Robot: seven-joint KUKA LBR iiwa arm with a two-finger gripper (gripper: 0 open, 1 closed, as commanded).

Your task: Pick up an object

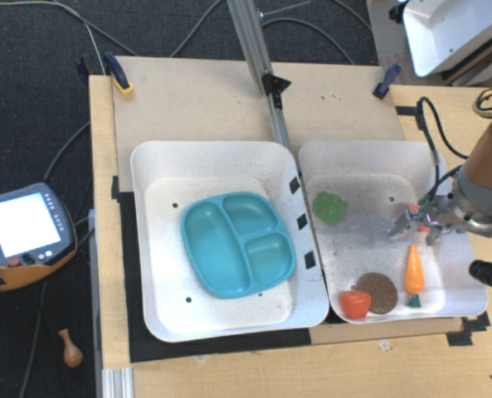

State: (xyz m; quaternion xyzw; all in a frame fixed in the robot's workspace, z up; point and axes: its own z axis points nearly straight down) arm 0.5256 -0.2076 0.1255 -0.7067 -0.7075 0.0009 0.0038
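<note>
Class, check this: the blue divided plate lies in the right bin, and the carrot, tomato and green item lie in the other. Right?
Not quite. The camera view shows the blue divided plate in the left bin; the carrot, tomato and green item lie in the right bin.

I count two white bins: the left bin (150,222) and the right bin (353,160). I see one teal divided plate (239,243). I see one green leafy piece (330,208), one orange carrot (414,272), one brown round piece (378,291), one red tomato (355,303). One gripper (411,225).
</note>
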